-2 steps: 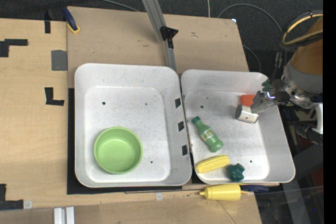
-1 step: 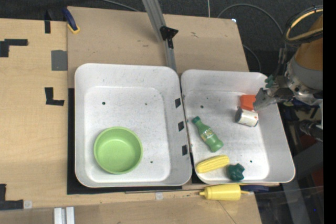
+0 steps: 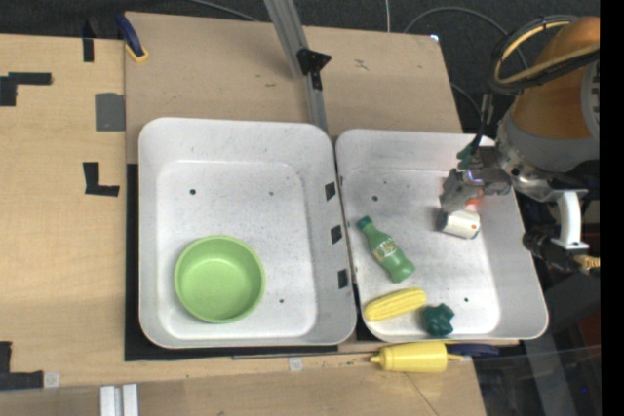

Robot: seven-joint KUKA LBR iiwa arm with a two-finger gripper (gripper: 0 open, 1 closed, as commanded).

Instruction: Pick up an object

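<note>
A wooden worktop seen from above at a slant carries two shallow white bins side by side. The left bin holds a round green bowl in its near-left part. The right bin holds several small things. A green bottle lies tilted near the bin's middle left. Below it, a yellow corn cob lies beside a small dark green lump near the front wall. Outside that wall, on the worktop edge, lies a yellow squeeze bottle.

The grey arm with an orange band reaches in from the right. Its pincer hangs low over the right bin's far-right area, directly over a small white block with a red part. Whether the pincer is open or closed cannot be told, nor whether it touches the block.
</note>
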